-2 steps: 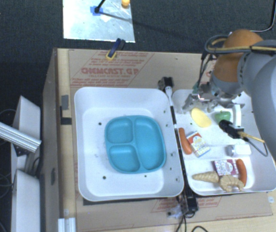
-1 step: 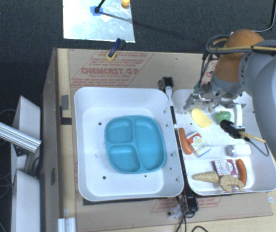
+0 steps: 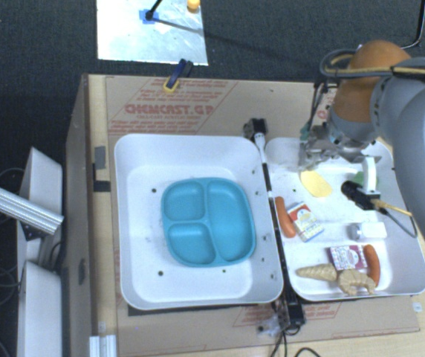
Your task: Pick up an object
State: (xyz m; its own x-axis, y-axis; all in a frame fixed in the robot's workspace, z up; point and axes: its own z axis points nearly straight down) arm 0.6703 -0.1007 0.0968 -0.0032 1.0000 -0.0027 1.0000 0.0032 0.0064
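Gripper low over the far end of the right bin, yellow piece just beside it.

Your nearest target is the flat yellow piece (image 3: 316, 184), lying on the floor of the right bin (image 3: 413, 274) near its far left corner, apart from the other items. The gripper (image 3: 318, 155) sits just beyond it, toward the far wall, and whether its fingers are apart or together you cannot tell from here, so treat nothing as held. To do this well, centre over the yellow piece before descending; it looks thin and flat, so a shallow grasp will likely slip off. Further toward you lie an orange sausage (image 3: 284, 217), a small red and white packet (image 3: 304, 222), a maroon carton (image 3: 345, 258) and a cone-shaped pastry (image 3: 318, 272), easier shapes if the first try fails. The left bin (image 3: 134, 274) holds a blue divided plate (image 3: 207, 221).
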